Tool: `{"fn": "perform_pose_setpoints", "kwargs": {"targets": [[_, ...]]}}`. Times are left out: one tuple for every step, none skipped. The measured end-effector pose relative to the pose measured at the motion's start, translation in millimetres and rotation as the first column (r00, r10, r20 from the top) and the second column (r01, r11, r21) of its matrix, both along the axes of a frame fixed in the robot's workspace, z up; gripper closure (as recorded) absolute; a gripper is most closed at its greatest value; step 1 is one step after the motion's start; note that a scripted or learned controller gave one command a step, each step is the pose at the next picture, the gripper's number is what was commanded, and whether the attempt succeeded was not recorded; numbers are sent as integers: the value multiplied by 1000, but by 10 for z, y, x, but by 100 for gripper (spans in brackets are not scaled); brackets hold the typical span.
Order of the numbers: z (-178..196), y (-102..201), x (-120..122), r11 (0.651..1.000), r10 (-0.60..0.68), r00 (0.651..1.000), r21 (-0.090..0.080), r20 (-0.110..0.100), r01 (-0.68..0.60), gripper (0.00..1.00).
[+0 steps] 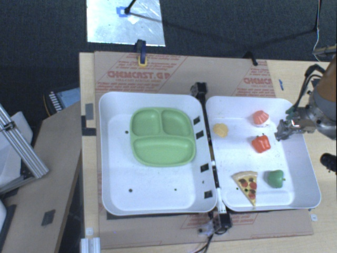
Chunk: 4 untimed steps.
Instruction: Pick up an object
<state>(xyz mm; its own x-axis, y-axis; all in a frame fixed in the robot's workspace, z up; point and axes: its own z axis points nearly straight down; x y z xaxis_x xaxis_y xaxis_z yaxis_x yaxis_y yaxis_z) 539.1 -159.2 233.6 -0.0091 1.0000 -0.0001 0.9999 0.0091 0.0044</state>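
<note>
Pizza (247,185), a flat wedge, lies nearest in the right bin (303,162), tip toward the near rim; a glossy green pepper (275,178) beside it. Farther, the hand (281,129) hovers, grip unclear.

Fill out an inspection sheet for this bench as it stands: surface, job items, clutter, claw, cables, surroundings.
Surface: bench with brown printed board under two white bins, left bin and right bin, side by side.
Job's things: in the right bin, pizza slice, green pepper, red pepper, orange-red piece, small yellow round piece. In the left bin, a green divided plate.
Clutter: yellow clamp at the board's far edge.
Claw: claw over the right bin's right side, beside the red pepper; nothing seen between its fingers.
Cables: black cable on the dark floor; wires at the near edge.
Surroundings: shiny sheet on the floor, metal rail at left.
</note>
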Motion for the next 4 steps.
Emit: {"fn": "perform_pose_setpoints", "kwargs": {"targets": [[87,472,246,1000,0,1000,1,1,0,100],[42,913,359,1000,0,1000,1,-1,0,100],[-61,1401,628,1000,-2,1000,0,-1,2,100],[38,1877,808,1000,0,1000,2,0,0,100]]}}
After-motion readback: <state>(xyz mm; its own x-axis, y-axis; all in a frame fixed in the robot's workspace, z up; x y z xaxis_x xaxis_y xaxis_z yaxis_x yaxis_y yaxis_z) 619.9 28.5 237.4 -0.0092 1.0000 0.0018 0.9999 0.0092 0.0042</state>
